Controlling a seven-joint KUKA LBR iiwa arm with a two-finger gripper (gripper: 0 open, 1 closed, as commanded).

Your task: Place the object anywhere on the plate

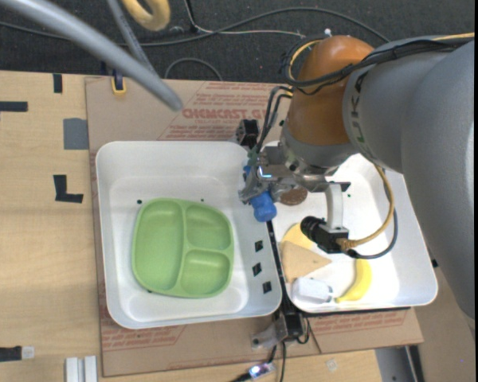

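A green plate (183, 247) with three compartments lies in the left bin (115, 181). My gripper (259, 191) hangs over the divider between the two bins, just right of the plate's upper right corner. A small blue object (263, 207) sits between its fingers, so the gripper is shut on it. The object is beyond the plate's rim, above the left bin's right edge. The grey arm with its orange band (327, 94) covers much of the right bin's far side.
The right bin (418, 253) holds a pale yellow wedge (303, 261), a banana (357, 281), a small white item (311, 291) and a brown piece (293, 195) beside the gripper. A black part with a yellow cable (323, 233) hangs from the arm.
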